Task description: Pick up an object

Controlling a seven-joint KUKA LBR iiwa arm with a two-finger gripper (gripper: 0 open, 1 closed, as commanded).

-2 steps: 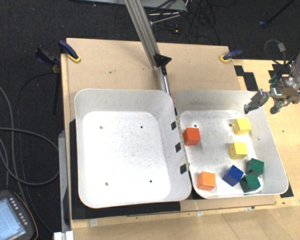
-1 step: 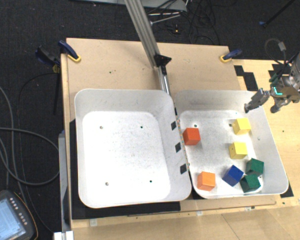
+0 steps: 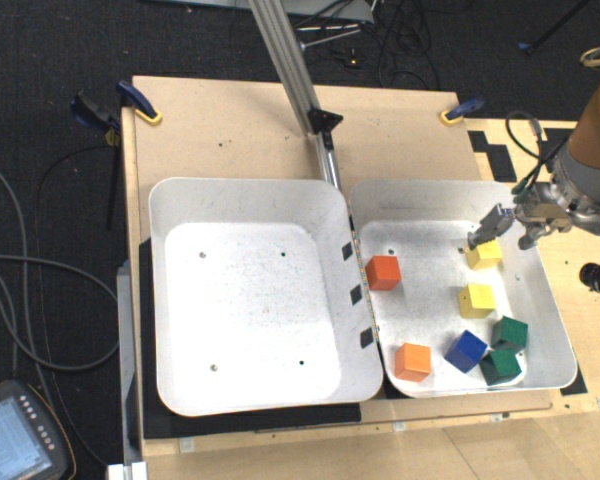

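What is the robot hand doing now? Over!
Gripper open, over right bin, just above a yellow block. Nothing held yet. Second yellow block close below; others sit further off. Over.

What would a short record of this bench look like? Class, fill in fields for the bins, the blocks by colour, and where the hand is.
bins: left bin and right bin, side by side
blocks: all in the right bin
orange: one near the bin's left wall; one at the front
yellow: one by the hand; one nearer the front
blue: one
green: two touching, at the front right
hand: over the right bin's far right, at the upper yellow block
hold: cannot tell
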